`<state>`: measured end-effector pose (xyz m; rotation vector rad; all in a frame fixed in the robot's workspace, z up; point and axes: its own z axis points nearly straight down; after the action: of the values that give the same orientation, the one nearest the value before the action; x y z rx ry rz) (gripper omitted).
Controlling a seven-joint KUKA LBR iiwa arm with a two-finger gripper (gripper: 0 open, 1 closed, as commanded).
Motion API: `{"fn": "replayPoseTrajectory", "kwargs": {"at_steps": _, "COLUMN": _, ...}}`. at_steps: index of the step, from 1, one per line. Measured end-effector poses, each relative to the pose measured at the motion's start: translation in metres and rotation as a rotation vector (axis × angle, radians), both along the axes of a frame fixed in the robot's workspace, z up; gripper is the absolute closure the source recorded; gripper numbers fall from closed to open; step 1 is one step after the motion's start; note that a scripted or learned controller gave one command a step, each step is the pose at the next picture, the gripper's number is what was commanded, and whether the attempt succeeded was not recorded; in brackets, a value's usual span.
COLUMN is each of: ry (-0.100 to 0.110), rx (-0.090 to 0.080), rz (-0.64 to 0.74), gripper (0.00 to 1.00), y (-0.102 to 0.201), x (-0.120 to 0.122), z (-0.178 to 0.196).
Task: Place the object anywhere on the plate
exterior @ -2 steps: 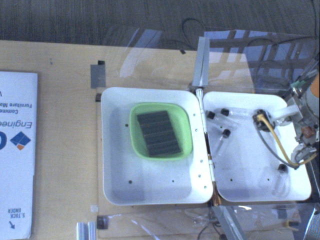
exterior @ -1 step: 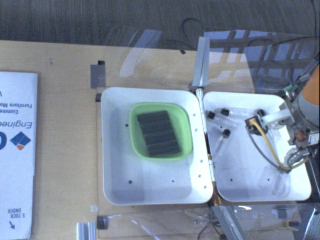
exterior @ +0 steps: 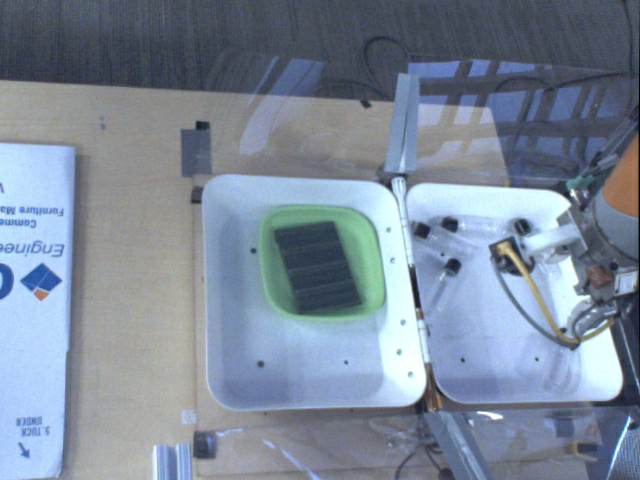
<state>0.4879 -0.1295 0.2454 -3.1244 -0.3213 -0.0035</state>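
A square green plate (exterior: 322,262) rests in the left white bin (exterior: 230,368). On the plate lies a dark grey ribbed block (exterior: 317,267), flat and slightly turned, well inside the rim. My gripper (exterior: 588,320) hangs over the right side of the right bin (exterior: 490,368), far from the plate and the block. Nothing shows in the gripper.
The arm, with its orange band (exterior: 622,186), comes in from the right, and a yellow cable (exterior: 530,288) loops beside the wrist. Small black and clear bits (exterior: 450,265) lie at the back left of the right bin. A printed sheet (exterior: 35,298) lies at the far left of the bench.
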Motion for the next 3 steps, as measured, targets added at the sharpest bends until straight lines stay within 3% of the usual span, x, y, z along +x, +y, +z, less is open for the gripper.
{"fn": "replayPoseTrajectory", "kwargs": {"at_steps": 2, "ry": -0.003, "rx": -0.002, "rz": 0.000, "gripper": 0.00, "y": -0.053, "x": 0.011, "z": -0.013}}
{"fn": "replayPoseTrajectory", "kwargs": {"at_steps": 3, "ry": -0.002, "rx": -0.001, "rz": 0.000, "gripper": 0.00, "y": -0.064, "x": 0.010, "z": -0.013}}
